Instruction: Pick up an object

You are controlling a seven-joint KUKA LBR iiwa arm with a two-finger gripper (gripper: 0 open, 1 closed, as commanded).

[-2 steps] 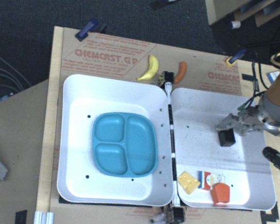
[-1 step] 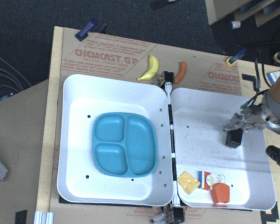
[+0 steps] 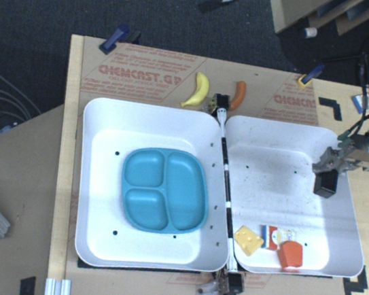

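Observation:
Three small things lie at the near edge of the right bin [image 3: 288,142]: a yellow cheese wedge [image 3: 248,240], a small red, white and blue carton [image 3: 272,236] and an orange block [image 3: 291,255]. My gripper [image 3: 334,161] hangs over the right side of that bin, well behind these things and apart from them. Nothing shows between its fingers.
A blue divided plate [image 3: 164,190] fills the middle of the left bin [image 3: 105,125]. A yellow banana [image 3: 197,91] and an orange carrot-like piece [image 3: 238,94] rest on the bench behind the bins. A black clip [image 3: 221,104] sits where the bins meet.

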